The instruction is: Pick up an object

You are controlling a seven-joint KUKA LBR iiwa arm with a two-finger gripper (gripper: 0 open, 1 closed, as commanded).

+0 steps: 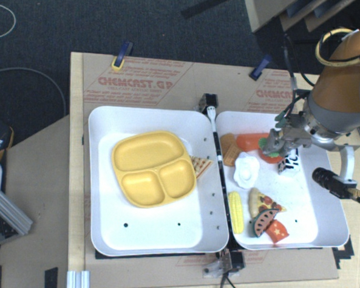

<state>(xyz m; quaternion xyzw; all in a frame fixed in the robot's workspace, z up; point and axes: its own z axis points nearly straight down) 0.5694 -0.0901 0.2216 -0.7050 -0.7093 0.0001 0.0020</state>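
Whether the two-finger gripper (278,145) is spread or closed cannot be told from this slanted view, since the grey wrist body covers its tips; it sits low in the shallow white right-hand bin (328,231), directly over the near end of a red-orange plastic toy vegetable (254,140), which looks like the piece being tried for. That toy lies at the far side of the bin, touching a brown bread-shaped toy (230,148) and just beside a white fried-egg toy (246,170), with a small black-and-white patterned piece (289,163) close under the wrist. The likely failure is a glancing grasp: the toy looks smooth and rounded, and a grip on its end rather than its middle could squeeze it out sideways. The crowding adds risk, as a closing jaw could catch the black-and-white piece or nudge the egg instead. The yellow toy corn cob (236,212) and the watermelon-slice toy (264,220) lie well apart towards the front and should stay out of it.
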